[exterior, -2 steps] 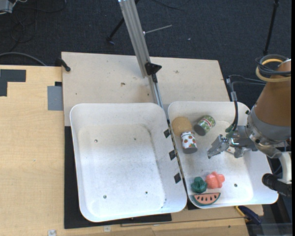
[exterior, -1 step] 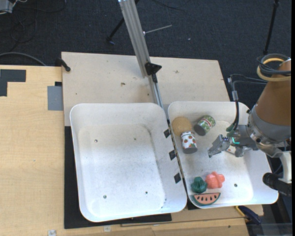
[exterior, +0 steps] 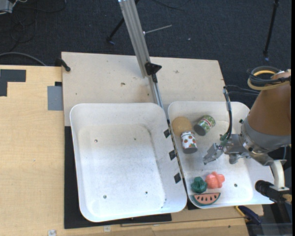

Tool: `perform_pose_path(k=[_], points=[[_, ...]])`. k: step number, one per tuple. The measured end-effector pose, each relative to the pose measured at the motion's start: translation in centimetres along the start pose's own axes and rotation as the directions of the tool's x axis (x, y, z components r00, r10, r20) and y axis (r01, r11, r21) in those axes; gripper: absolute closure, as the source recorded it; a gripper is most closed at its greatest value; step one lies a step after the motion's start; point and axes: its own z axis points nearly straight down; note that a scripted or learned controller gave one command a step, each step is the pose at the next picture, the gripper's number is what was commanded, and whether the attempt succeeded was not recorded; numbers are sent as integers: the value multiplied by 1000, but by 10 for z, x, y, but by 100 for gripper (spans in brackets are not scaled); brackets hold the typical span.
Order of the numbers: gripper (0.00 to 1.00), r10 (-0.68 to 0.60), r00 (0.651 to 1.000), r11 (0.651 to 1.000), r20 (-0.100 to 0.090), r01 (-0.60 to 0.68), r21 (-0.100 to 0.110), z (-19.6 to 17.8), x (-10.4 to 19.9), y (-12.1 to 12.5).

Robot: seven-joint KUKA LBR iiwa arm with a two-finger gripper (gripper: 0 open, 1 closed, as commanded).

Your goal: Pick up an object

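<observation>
In the right bin (exterior: 241, 193) lie several small objects. A tan round piece (exterior: 181, 125) sits at the bin's left, with a white can with red marks (exterior: 189, 142) just below it. A green-labelled can (exterior: 204, 124) lies on its side nearby. Near the front edge are a dark green toy (exterior: 198, 184), an orange-pink toy (exterior: 215, 180) and a watermelon slice (exterior: 207, 198). My gripper (exterior: 214, 153) hangs over the bin's middle, right of the white can and above the orange toy, with nothing seen between its fingers. Its fingers look spread.
The left bin (exterior: 83, 132) lies beside the right one, with black clips (exterior: 171, 154) along the shared rim. A slanted aluminium bar (exterior: 137, 38) rises from the bench behind the bins. The arm's orange band (exterior: 273, 109) fills the right side.
</observation>
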Motion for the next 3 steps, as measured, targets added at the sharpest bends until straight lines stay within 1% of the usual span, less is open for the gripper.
perform_pose_path(k=[1, 2, 3], points=[[0, -1, 1000, 1000, -1, 1, 2, 62, -6, -3], [0, 0, 1000, 1000, 1, 0, -7, 109, -5, -2], [100, 7, 1000, 1000, -1, -7, -7, 97, -7, -3]])
